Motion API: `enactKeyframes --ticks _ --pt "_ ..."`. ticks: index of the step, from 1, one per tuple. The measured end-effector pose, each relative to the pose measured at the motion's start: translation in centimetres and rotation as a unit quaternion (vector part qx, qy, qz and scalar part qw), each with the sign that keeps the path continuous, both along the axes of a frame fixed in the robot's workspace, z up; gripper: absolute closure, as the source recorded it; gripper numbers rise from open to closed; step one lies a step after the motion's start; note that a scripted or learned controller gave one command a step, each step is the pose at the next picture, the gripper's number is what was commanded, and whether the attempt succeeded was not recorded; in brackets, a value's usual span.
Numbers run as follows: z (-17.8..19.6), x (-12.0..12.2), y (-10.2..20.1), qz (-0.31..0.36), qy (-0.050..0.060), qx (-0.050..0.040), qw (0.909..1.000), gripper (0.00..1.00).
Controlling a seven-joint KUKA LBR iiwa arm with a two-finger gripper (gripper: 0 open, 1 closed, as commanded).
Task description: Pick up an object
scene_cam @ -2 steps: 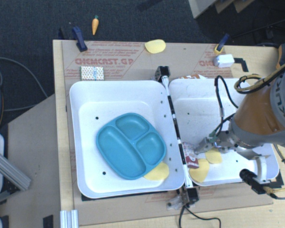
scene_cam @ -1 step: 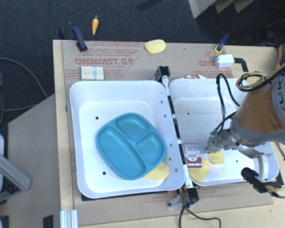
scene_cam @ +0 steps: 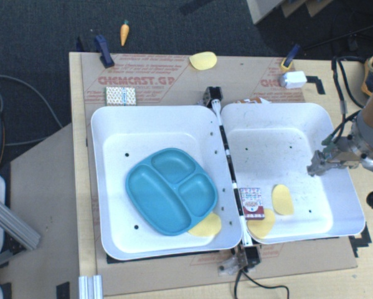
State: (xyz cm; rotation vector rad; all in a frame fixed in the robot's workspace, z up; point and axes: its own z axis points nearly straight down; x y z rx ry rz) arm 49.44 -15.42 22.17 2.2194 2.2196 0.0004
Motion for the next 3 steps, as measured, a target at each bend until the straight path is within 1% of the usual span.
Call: enactKeyframes --ticks 1,2,3 --pt "0.0 0.0 0.0 0.0 0.001 0.0002 1.0 0.0" --pt "-13.7 1.5 2.6 0.0 0.001 0.0007 1.0 0.0" --pt "-12.8 1.5 2.6 0.0 0.0 0.0005 1.0 1.0"
